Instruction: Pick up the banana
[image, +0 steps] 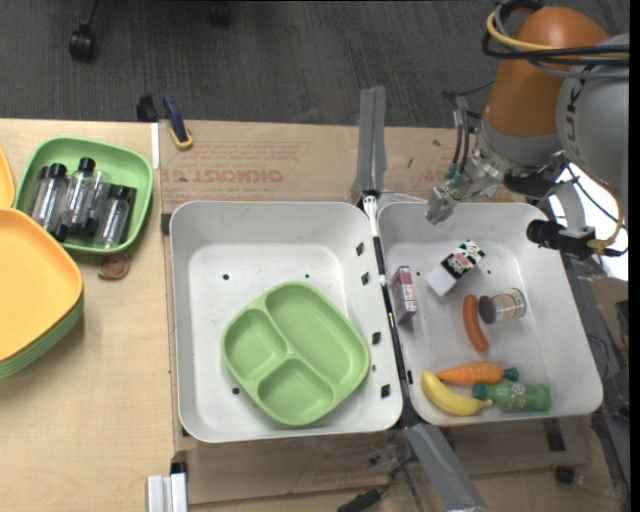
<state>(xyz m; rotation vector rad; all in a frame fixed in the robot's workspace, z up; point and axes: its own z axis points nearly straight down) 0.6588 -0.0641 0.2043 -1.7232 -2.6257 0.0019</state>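
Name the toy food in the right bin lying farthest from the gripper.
The banana, yellow, at the bin's near edge; the carrot and sausage lie closer to the gripper.

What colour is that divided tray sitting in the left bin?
Light green. The divided tray has three compartments and lies in the left bin, clearest in the overhead camera view.

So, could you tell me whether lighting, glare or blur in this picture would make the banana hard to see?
In the camera view the light is even and soft; the banana is sharp, with a faint shadow on the right bin. The white bins are bright but not washed out. The gripper is slightly soft.
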